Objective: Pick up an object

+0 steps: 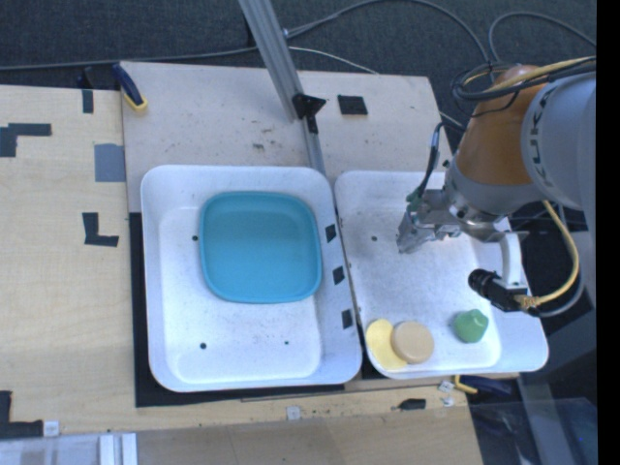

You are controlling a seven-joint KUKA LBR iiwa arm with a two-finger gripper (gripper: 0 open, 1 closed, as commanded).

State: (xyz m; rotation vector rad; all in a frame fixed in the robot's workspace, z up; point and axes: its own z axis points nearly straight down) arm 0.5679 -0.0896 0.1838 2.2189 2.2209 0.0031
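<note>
While the tool [415, 236] is hanging over the bare upper middle of the right shallow white bin [378, 260], we are seeing all 3 loose things lying toward the bin's near edge, well apart from it. Nearest along that edge is the small green rounded object [471, 325], below and a little to the right of the tool; the tan round disc [413, 340] is resting partly on the flat yellow piece [382, 345], almost straight below. None has a clear long axis. We cannot tell how the tool is set. We are seeing the arm reaching in from the right, its orange band [494, 148] above the wrist, the wrist pointing down. A blue rounded square plate [260, 246] is lying in the left white bin [174, 260].
</note>
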